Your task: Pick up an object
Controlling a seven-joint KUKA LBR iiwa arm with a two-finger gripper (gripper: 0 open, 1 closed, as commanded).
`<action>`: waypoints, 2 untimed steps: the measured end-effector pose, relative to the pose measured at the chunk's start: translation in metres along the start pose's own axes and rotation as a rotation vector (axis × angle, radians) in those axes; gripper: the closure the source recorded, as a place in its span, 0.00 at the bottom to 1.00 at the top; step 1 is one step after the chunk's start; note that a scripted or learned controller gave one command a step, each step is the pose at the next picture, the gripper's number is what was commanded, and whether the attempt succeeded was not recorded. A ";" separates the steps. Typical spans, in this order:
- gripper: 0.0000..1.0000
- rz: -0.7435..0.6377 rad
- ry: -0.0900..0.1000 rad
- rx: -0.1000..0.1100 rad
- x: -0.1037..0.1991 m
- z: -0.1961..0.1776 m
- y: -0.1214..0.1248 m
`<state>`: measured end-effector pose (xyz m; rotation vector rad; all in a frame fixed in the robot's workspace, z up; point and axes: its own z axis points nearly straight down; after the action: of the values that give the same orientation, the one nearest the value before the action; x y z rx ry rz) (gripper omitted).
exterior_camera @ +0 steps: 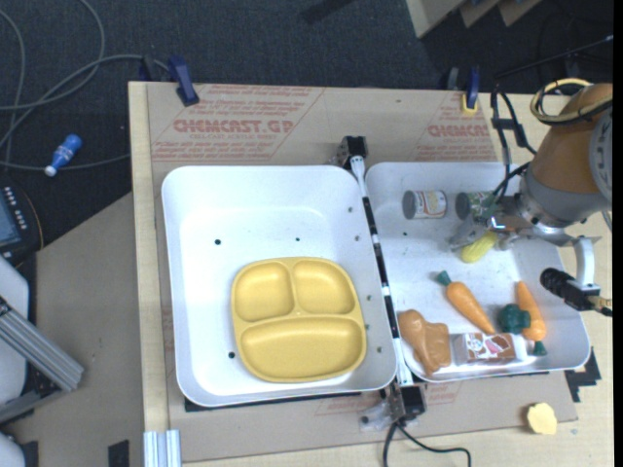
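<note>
Fingers (pixel 484 233) of ours hang over the small yellow plastic lemon (pixel 476 250) in the right white bin (pixel 428 178), whether spread or closed we cannot tell; we judge it light, hard and slippery, best pinched across its middle.

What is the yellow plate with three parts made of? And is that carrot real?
The yellow plate looks like plastic: one even colour, smooth moulded dividers and a soft sheen. The carrot is probably a plastic toy, since its orange is flat and uniform and its green tip looks moulded, though the picture alone cannot settle it.
</note>
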<state>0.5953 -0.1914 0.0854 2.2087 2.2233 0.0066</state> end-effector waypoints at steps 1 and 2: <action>0.00 0.008 0.005 0.014 0.005 0.000 -0.069; 0.00 0.003 0.001 0.005 0.054 0.000 -0.026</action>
<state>0.5693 -0.1373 0.0846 2.2149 2.2234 0.0027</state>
